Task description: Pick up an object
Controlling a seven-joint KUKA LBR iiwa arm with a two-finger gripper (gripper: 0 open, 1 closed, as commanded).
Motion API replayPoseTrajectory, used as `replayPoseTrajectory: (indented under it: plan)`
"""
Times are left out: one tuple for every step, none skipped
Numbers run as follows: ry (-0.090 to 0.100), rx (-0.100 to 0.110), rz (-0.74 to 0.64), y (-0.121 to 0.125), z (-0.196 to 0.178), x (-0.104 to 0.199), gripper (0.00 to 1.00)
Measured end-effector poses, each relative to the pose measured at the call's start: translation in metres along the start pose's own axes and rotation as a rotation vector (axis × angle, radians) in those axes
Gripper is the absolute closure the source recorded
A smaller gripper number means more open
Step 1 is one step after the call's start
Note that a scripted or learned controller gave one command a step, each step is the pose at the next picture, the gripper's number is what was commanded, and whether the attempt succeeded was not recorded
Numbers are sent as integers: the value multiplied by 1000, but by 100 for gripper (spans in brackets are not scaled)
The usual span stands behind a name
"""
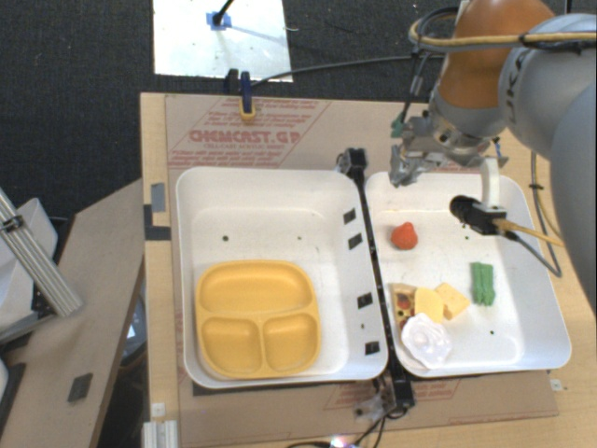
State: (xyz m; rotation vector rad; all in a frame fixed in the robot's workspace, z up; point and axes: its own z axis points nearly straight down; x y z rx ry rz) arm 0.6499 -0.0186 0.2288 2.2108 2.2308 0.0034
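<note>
Gripper point(408, 168) above right bin's point(546, 339) far edge, apparently empty.

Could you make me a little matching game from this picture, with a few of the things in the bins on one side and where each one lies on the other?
Things:
1. yellow divided tray
2. red ball
3. green block
4. white crumpled piece

Places:
A. right bin, near its front edge beside the divider
B. left bin, in the front half
C. right bin, toward its right side
D. right bin, near the middle, closest of the four to the gripper

Pairs: 1-B, 2-D, 3-C, 4-A
</note>
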Motion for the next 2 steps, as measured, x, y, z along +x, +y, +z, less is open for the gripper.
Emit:
replayPoseTrajectory:
  plan:
    - [0,0,0,11,8,55,100]
    - [1,0,-1,15,16,111,100]
